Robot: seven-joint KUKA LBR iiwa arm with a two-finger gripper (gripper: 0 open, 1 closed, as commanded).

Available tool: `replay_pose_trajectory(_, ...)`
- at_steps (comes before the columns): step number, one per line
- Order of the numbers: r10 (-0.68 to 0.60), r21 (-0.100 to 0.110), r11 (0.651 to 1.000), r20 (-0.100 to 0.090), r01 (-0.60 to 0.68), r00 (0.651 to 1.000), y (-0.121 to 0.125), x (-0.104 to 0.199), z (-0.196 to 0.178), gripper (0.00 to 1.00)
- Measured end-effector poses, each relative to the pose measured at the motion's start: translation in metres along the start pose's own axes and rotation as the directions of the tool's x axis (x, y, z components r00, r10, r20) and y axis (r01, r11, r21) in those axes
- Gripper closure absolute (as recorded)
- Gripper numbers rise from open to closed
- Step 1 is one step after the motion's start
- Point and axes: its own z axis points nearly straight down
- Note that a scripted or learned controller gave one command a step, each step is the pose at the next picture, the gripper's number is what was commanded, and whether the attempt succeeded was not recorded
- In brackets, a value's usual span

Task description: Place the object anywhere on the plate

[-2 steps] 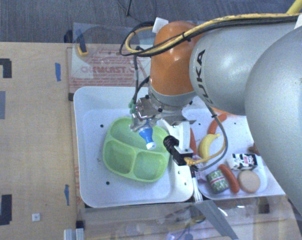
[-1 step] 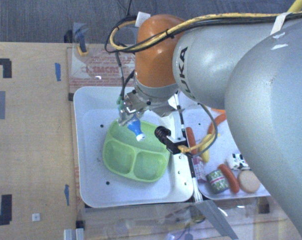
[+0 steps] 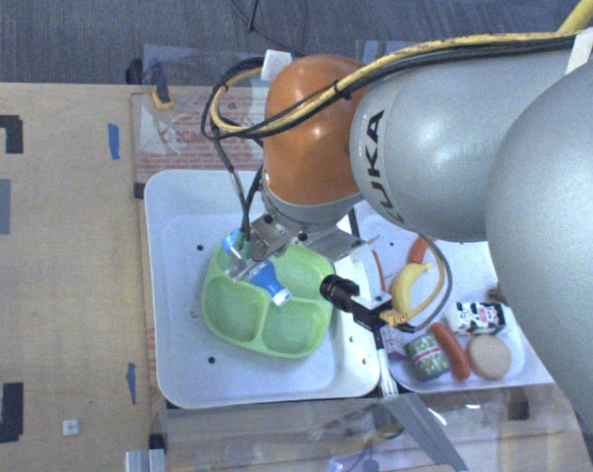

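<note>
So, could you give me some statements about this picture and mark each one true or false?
1. The green plate lies in the left bin. True.
2. The plate is one flat dish without sections. False: ridges divide it into compartments.
3. A blue object rests on the plate. True.
4. The banana lies on the green plate. False: it is in the right bin.
5. The gripper hangs above the plate's upper left part. True.
</note>
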Motion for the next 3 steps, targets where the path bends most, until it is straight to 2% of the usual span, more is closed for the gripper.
replay_pose_trajectory(1,0.0,0.0,1.0,0.0,0.0,1.0,0.0,0.0,0.0,0.0)
replay_pose_trajectory(2,0.248,-0.004,0.969,0.002,-0.248,0.969,0.02,-0.029,-0.117,0.0)
replay_pose_trajectory(3,0.42,-0.005,0.908,0.002,-0.42,0.908,0.003,-0.084,-0.156,0.0)
